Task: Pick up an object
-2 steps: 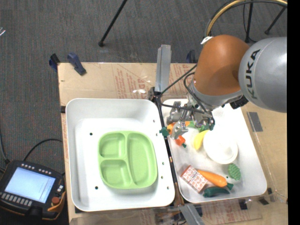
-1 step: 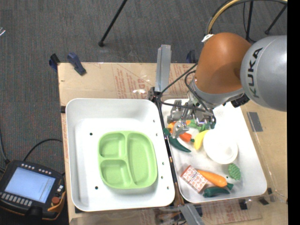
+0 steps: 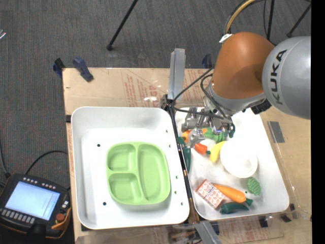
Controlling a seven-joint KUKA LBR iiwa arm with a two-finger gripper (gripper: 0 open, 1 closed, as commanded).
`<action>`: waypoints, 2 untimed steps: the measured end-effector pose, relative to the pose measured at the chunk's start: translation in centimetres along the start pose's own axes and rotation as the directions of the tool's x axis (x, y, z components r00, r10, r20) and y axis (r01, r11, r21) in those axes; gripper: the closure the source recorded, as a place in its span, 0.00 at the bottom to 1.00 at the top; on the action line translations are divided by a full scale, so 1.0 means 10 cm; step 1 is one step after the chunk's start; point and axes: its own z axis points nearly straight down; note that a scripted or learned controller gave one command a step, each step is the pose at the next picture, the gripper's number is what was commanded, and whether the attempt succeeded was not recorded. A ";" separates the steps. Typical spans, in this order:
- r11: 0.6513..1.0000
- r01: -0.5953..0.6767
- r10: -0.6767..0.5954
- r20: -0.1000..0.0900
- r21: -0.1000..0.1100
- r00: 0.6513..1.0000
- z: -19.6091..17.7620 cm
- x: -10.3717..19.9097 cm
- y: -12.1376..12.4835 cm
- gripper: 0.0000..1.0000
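Seemingly nothing was picked up yet: the gripper (image 3: 207,128) hung low in the right bin (image 3: 271,166) over a heap of toys (image 3: 204,141) at its upper left, and whether the jaws were open or gripping anything I could not tell.

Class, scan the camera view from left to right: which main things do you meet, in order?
Teach pendant → green divided plate → small red-and-white box → white bowl → green ridged toy.
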 end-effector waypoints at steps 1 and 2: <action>1.000 0.005 -0.005 0.003 0.000 1.000 -0.09 -0.01 0.02 1.00; 0.996 0.093 -0.093 -0.009 0.000 0.996 -0.35 0.07 -0.62 1.00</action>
